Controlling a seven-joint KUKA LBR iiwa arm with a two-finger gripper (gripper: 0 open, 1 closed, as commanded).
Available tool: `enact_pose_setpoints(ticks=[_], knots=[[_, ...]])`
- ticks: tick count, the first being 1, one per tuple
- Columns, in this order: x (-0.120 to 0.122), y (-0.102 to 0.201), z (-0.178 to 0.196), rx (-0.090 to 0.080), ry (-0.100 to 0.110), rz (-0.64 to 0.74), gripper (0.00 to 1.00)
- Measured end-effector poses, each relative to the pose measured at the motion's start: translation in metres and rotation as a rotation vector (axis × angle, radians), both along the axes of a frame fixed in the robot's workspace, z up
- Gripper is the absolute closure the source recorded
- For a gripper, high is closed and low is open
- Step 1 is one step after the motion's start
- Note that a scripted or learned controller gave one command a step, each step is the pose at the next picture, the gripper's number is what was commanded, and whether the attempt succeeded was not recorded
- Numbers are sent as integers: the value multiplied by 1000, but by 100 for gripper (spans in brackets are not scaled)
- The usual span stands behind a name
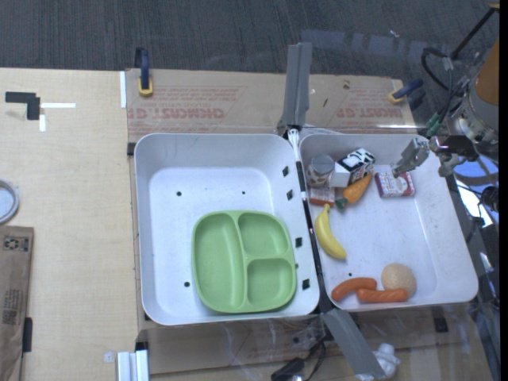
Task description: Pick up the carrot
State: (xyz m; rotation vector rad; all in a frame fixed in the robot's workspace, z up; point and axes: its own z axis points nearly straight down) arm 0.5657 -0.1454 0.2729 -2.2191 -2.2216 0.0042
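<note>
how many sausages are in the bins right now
2, both in the right bin, near its front edge beside the bread roll: one sausage lies left, the other sausage just right, touching it.

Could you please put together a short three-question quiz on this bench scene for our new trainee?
1. True or false: the carrot lies in the same bin as the green divided plate.
2. Which item lies nearest the carrot? A) the banana B) the two sausages C) the small black-and-white carton
3. Fill in: the gripper hovers over the ____ bin, close to the red-and-white packet.

Key:
1. False; the carrot is in the right bin, the plate in the left bin.
2. C
3. right
</note>
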Motion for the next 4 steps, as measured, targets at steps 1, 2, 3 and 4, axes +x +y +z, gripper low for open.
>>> enact_pose_setpoints(ticks=[1,2,3,4], knots=[[17,8,-105,1,-1,186,0],[69,44,-177,-2,-8,14,0],[69,45,-167,1,-5,13,100],[-1,92,-82,0,1,-90,100]])
